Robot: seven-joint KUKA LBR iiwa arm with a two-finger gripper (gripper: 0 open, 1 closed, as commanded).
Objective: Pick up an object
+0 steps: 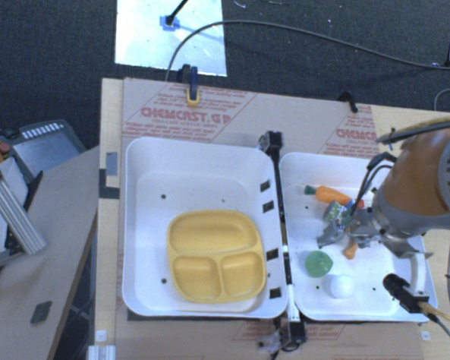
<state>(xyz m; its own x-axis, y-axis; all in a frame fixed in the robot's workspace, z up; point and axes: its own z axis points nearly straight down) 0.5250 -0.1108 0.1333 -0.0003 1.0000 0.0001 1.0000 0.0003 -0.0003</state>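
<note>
My gripper (337,229) is low in the right bin (369,307), reaching in from the right under the grey and orange arm (423,180). An orange carrot-shaped piece (332,195) lies just beyond it, towards the back of the bin. Right at the gripper's tip sits a small greenish, mottled thing (335,212), and I cannot make out whether it is held. Beside the gripper lies a small orange piece (349,251). A green ball (319,263) and a white ball (341,285) rest in front of the gripper, close together.
The left bin (143,208) holds a yellow divided tray (216,254) in its front half. A black divider strip (278,217) runs between the two bins. Cardboard (214,114) lies under the bins, and a grey side table (29,277) stands to the left.
</note>
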